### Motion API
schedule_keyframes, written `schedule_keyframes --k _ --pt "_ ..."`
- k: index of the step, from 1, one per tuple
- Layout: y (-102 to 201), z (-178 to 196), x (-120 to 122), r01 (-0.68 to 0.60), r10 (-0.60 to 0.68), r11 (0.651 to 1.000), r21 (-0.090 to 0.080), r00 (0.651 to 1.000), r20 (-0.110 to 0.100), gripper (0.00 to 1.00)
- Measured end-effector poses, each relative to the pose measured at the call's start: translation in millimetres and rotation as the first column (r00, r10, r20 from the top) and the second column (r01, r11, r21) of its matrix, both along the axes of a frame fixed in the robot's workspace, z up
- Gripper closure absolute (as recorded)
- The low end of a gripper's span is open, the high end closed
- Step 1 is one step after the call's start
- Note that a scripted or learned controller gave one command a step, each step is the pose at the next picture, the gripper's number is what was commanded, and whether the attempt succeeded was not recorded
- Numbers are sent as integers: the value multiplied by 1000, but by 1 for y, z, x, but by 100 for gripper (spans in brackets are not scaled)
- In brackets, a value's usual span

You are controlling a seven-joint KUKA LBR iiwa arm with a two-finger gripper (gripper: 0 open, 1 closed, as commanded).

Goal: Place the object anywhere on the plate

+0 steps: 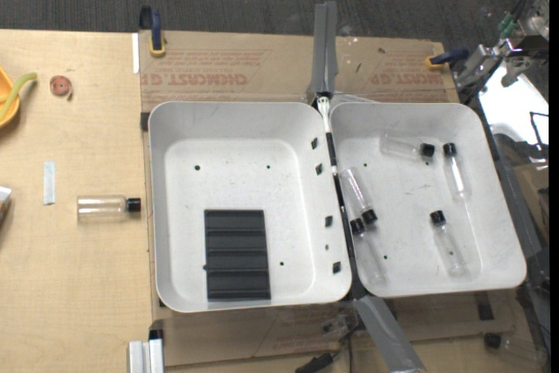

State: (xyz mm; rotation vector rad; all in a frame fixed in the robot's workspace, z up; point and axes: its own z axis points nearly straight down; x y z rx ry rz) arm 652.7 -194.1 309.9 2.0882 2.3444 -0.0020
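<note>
Five clear plastic vials with black caps [447,242] lie scattered in the right shallow white bin [402,201], well apart from the black ribbed rectangular plate [236,255] resting in the left white bin [236,157]

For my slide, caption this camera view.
Two white bins: left bin holds a black ridged plate; right bin holds clear black-capped vials.
</note>
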Motion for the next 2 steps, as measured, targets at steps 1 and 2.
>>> schedule_keyframes --k 1,2 --pt "-28 95 -16 -18 18 1000 1 1000 -2 0" --pt "40 131 7 134 -134 991 0 991 -2 0"
